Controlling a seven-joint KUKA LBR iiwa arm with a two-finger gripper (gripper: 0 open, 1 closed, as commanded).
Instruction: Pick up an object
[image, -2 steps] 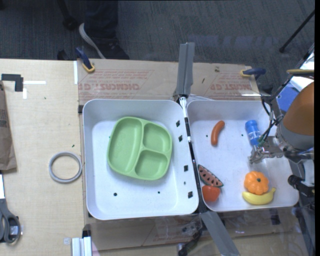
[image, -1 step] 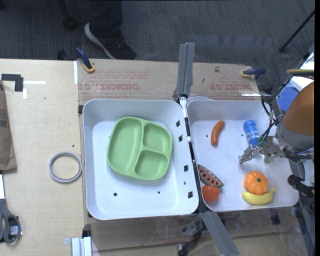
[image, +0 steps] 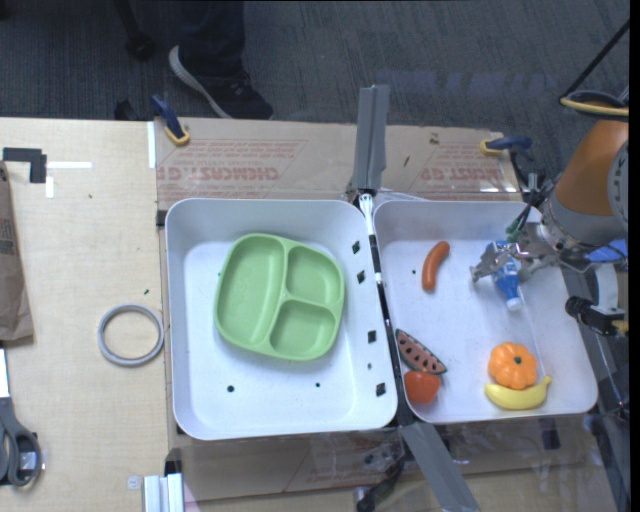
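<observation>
Tape ring (image: 131, 333), scissors (image: 18, 452) beside bins (image: 190, 400)

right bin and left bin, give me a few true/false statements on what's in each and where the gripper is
1. The green divided plate lies in the left bin. True.
2. The sausage lies in the left bin. False: it lies in the right bin.
3. The banana touches the orange pumpkin. True.
4. The gripper hangs over the left bin. False: it is over the right bin's upper part.
5. The watermelon slice lies by the right bin's left wall. True.
</observation>
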